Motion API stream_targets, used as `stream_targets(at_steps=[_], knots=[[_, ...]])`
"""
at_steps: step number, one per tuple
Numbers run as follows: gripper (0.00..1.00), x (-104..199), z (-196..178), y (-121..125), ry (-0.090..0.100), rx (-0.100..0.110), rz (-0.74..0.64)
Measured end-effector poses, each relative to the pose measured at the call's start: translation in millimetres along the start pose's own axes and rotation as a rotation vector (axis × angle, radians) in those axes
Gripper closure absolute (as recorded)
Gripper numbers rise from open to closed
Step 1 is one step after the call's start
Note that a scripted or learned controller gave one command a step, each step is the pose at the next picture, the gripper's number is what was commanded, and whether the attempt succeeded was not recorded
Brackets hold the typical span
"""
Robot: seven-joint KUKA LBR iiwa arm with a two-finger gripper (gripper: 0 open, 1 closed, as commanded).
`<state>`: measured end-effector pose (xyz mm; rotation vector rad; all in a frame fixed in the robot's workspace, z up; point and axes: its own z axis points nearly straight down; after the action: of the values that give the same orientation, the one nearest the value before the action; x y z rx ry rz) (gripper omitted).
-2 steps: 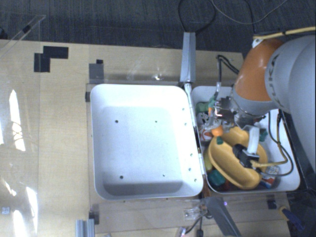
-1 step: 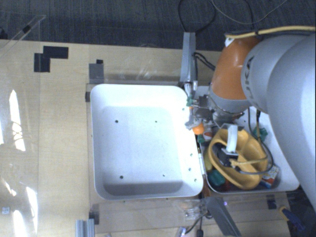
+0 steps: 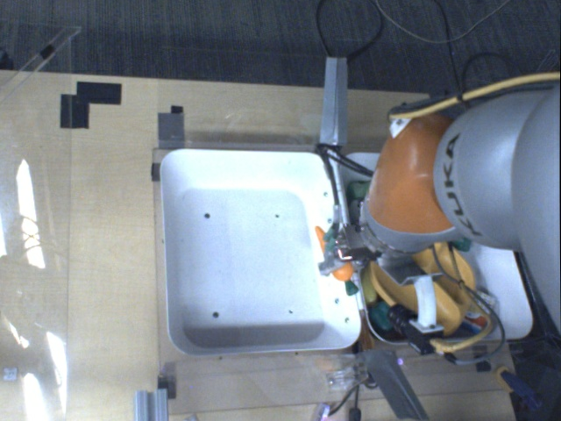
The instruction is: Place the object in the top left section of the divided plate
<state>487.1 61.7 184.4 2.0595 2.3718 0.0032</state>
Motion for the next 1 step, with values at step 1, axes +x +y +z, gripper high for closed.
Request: stream_targets(at_steps=[1], knots=[[1.0,-29.1,-0.9,14.2,-0.002,-0.004,-0.416]])
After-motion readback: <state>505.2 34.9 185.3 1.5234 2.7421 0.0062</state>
